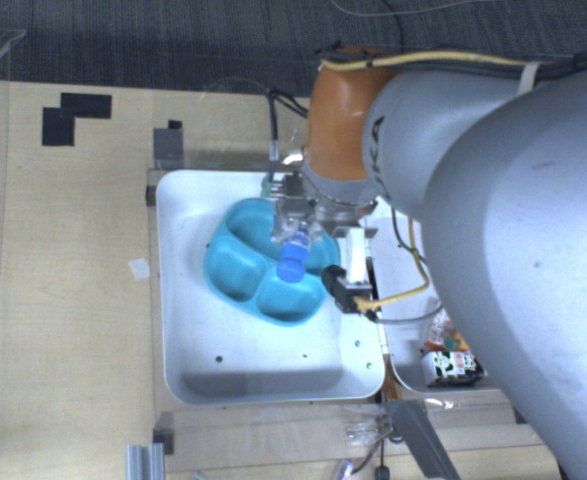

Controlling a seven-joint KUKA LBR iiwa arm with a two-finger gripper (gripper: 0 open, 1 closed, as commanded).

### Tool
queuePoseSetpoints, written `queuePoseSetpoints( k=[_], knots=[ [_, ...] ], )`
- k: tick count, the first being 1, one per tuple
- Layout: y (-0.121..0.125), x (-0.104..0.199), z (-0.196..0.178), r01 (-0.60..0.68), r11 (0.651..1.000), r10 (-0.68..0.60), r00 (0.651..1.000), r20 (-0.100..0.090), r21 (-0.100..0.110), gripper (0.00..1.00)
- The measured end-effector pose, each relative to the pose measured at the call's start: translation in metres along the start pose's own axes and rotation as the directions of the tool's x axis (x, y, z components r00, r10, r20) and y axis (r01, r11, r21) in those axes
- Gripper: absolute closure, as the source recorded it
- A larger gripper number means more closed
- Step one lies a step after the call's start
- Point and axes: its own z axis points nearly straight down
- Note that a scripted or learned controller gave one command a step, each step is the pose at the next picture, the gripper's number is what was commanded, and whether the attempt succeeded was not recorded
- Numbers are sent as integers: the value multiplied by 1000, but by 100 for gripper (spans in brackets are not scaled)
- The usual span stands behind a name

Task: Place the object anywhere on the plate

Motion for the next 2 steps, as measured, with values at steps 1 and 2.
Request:
queuePoseSetpoints(
  k=[1,2],
  knots=[
    [0,0,0,1,1000,-1,1000,0,0,0],
    [1,-97,-40,-60,998,60,998,1,-2,0]
  ],
)
